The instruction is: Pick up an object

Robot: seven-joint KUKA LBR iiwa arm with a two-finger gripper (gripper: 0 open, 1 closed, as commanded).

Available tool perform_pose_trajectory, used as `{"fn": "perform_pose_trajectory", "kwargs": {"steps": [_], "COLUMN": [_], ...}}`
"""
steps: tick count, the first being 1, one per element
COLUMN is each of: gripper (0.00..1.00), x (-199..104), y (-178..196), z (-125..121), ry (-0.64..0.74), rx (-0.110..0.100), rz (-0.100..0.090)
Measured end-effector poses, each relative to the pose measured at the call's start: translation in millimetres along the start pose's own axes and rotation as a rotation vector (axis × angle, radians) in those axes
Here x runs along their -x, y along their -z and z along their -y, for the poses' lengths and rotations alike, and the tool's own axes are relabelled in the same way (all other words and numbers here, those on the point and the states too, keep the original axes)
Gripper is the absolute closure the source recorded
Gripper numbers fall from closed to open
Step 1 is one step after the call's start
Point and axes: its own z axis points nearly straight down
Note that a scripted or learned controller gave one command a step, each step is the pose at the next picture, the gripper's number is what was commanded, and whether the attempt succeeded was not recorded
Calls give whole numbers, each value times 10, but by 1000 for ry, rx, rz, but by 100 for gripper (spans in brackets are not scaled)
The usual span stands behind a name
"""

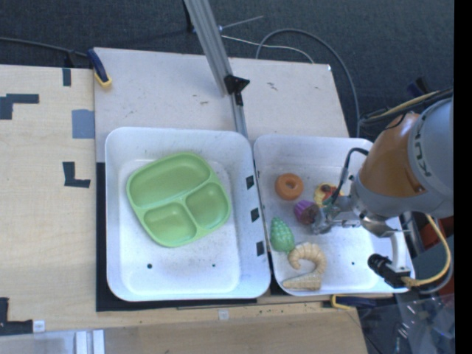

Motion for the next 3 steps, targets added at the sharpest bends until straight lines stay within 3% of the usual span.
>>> {"fn": "perform_pose_trajectory", "kwargs": {"steps": [2,3], "gripper": [100,100], "x": [111,107], "y": [1227,1225], "z": [-14,-15], "ry": [0,0], "rx": [4,-2], "rz": [1,-1]}}
